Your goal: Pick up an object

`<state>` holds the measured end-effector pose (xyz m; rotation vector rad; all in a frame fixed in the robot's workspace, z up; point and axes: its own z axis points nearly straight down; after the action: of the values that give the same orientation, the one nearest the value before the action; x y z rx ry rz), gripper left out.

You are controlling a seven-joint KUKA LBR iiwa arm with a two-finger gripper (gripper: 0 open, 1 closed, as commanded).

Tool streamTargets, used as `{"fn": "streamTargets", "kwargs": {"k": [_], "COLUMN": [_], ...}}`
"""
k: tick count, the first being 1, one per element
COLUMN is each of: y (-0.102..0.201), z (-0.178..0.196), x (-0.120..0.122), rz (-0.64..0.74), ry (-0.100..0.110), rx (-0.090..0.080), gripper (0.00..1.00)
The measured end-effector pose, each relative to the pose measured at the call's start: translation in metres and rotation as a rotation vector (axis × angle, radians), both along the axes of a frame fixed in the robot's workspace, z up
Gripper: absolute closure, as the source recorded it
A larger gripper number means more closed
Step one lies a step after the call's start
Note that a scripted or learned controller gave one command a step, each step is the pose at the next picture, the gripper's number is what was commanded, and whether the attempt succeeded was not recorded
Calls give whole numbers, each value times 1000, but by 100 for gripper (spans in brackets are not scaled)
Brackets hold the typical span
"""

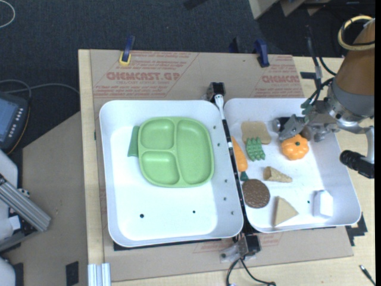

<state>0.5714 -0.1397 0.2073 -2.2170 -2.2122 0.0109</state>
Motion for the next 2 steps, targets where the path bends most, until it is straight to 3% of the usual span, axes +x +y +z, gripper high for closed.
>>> {"fn": "streamTargets", "kwargs": {"k": [1, 2], "y": [0, 6], "z": [6, -38], "x": [3, 2], "rz": [2, 2], "ry": [-12, -6], "rx": [-2, 0], "gripper": [0, 0]}}
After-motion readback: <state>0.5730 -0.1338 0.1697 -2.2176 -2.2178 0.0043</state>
